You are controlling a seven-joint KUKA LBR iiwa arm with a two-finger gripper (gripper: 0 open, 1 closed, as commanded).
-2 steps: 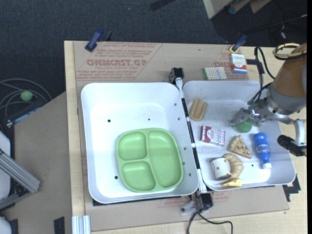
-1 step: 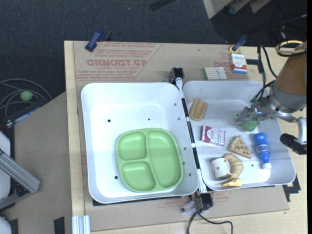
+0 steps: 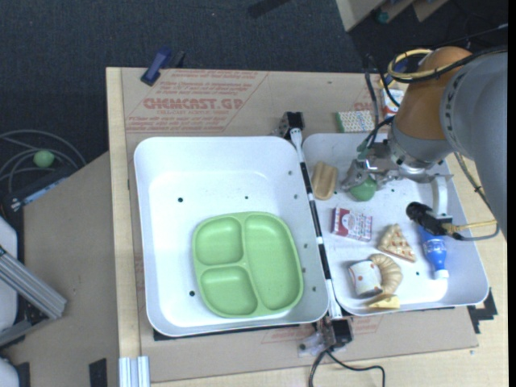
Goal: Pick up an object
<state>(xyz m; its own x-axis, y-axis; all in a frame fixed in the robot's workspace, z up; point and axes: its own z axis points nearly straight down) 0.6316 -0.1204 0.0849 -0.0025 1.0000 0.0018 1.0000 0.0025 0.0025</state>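
My tool [image 3: 360, 176] sat over small green round object [image 3: 364, 189] in right bin [image 3: 476, 285]; grip state unclear. Judged it light, smooth, roll-prone; pinch across middle.

The claw [image 3: 360, 176] sits low over a green object [image 3: 364, 189] at the far left of the right bin [image 3: 476, 285], covering its top, so neither its shape nor the claw's grip can be made out. The arm [image 3: 459, 95] runs off the right edge and hides the bin's far right corner. The small red packet's [image 3: 352, 223] print is too small to read.
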